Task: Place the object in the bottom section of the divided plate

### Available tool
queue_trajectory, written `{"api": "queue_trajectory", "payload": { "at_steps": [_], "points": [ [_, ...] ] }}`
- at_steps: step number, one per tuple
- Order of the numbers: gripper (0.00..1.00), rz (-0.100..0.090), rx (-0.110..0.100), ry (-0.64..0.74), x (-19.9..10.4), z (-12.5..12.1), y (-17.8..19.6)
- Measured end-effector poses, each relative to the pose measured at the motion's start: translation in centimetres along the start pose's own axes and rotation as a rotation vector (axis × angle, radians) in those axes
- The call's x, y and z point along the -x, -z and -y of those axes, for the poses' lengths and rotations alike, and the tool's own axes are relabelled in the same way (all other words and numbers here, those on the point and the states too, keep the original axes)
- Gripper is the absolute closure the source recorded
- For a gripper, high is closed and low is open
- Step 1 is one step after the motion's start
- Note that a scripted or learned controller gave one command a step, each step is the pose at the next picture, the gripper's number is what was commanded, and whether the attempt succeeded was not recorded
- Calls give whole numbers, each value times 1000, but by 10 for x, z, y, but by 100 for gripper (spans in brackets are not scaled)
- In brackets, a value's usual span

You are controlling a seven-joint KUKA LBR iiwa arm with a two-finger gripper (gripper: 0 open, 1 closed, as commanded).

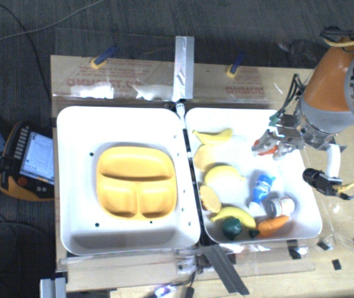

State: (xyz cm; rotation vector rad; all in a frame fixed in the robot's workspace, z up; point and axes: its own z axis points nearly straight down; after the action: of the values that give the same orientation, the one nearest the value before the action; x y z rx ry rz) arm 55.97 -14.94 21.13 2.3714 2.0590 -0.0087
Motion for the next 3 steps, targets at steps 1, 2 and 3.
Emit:
{"api": "queue_trajectory", "payload": {
  "at_steps": [1, 2, 3],
  "points": [
    [100, -3, -1, -3, -62, 18, -29],
    [100, -2, -1, -115, -107, 2, 25],
    [100, -1, -4, -323, -163, 45, -29]
  ]
}}
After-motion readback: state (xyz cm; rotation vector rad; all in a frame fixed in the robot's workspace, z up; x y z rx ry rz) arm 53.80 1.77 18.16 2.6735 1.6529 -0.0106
